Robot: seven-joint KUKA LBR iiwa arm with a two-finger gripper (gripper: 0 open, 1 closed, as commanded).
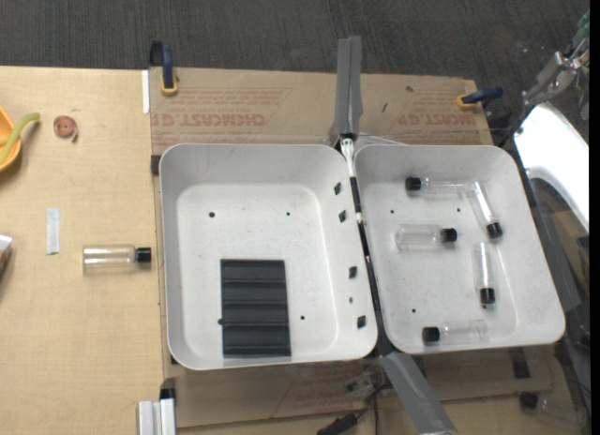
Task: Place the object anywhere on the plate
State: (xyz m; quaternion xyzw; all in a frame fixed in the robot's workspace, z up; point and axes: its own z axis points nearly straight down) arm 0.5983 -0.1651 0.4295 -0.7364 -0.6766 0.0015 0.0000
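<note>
Camera view: hand state cannot tell; black ridged plate [254,307] in left bin [187,180]; clear vials [450,185] in right bin [525,236].

Upside-down red print, seemingly "CHEMCAST GP", on the cardboard sheet [234,107] behind the bins, repeated faintly rightward.

A lab test bench: two white bins [178,236] sit on clamped cardboard [244,110] over a wooden bench [75,330], with clear capped vials [427,236] inside.
</note>
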